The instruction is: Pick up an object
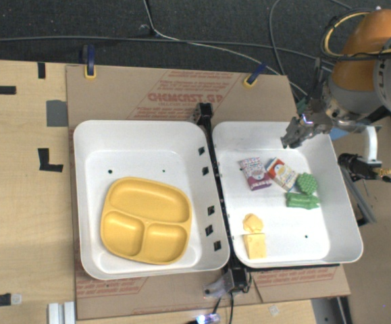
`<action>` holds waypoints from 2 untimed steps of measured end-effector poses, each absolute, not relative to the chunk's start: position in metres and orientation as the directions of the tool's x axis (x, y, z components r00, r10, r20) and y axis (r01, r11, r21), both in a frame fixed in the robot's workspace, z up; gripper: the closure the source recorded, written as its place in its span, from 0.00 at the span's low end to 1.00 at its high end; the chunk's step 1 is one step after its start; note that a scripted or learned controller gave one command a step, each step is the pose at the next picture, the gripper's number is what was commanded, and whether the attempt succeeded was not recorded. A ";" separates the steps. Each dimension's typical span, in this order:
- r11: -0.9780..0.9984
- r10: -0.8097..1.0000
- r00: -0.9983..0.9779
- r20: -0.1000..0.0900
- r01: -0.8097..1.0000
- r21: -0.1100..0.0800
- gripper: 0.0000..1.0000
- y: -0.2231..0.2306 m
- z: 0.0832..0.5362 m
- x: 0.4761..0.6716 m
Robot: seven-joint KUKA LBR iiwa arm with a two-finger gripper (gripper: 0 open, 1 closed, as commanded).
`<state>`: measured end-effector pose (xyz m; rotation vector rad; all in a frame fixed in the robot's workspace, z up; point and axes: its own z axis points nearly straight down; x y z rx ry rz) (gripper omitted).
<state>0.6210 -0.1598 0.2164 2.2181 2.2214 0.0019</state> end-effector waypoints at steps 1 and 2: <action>0.001 1.000 -0.001 0.000 1.000 0.001 1.00 -0.160 0.237 0.621; 0.004 1.000 -0.004 0.000 1.000 -0.001 1.00 -0.116 0.231 0.623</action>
